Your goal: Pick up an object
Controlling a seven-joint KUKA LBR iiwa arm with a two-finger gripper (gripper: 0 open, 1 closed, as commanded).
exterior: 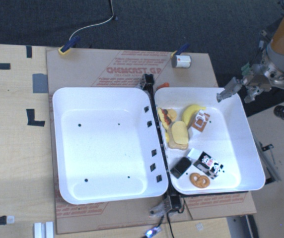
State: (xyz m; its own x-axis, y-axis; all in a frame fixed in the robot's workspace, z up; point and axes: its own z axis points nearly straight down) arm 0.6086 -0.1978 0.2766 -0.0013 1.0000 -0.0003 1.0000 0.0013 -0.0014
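From above, the end effector (236, 89) hangs at the upper right corner of the right bin (248, 148), just over its rim. Its two grey fingers are spread apart, one reaching left toward the bin, the other pointing down beside the wrist, and nothing sits between them.

The two white bins lie side by side on a cardboard sheet (127, 66) on the counter (13, 133). The left bin (102, 143) shows only its white floor with a few dark dots.

The right bin holds all the things, grouped in its left half. A banana (191, 112) lies near the top, touching a small brown-and-white packet (200, 121). Left of it is a yellow piece with red spots (166, 117), and below that a pale slice of bread (178, 134). Lower down lie a black block (180, 167), a black-and-white toy (209, 164) and a pretzel (200, 180).

The banana, the nearest thing, lies down and to the left of the end effector, well apart from it.
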